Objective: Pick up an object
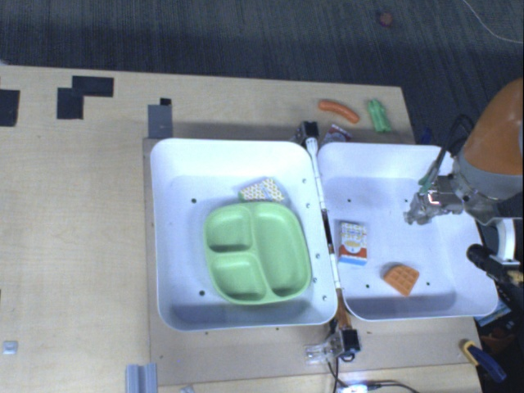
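Green divided plate (258, 252) in left bin (176, 219), small carton (353, 243) and waffle (402, 278) in right bin (368, 166), claw (423, 210) above

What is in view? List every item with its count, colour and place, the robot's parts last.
bins: 2, white, side by side on the bench
divided plate: 1, green, left bin
patterned packet: 1, white with dots, left bin, behind the plate
small box: 1, white, red and blue, right bin
waffle-like piece: 1, orange, right bin, near front
sausage-like toy: 1, orange, bench behind the bins
green toy: 1, green, bench beside the sausage
arm: 1, grey and orange, right
gripper: 1, grey, over the right bin
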### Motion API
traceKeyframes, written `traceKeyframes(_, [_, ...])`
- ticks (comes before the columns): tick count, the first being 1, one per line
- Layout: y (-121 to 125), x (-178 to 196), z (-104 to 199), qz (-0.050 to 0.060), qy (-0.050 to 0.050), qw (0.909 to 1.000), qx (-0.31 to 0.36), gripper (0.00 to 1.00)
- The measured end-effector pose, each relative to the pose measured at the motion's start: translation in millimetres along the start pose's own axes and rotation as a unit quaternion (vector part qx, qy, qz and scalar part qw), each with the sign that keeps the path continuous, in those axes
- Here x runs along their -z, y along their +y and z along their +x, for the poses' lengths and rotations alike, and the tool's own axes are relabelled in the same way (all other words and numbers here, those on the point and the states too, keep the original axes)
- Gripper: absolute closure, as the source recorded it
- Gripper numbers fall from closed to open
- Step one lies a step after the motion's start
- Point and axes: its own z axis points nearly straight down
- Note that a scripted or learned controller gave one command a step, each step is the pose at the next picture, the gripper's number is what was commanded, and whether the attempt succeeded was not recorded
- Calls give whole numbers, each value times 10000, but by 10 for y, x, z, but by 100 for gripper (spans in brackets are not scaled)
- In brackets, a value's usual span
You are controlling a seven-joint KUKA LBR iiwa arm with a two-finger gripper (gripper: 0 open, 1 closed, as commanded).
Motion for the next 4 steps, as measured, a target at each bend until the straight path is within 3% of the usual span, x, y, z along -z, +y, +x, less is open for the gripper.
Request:
traceKeyframes(1, [-165, 168, -505, -3, -3, 10000, 5, 100])
traceKeyframes(2, [486, 889, 634, -14, 18, 10000, 23, 100])
traceKeyframes(3, [175, 794, 1173, 6, 15, 10000, 24, 100])
traceKeyframes(4, [1137, 544, 676, 1, 4, 10000, 14, 100])
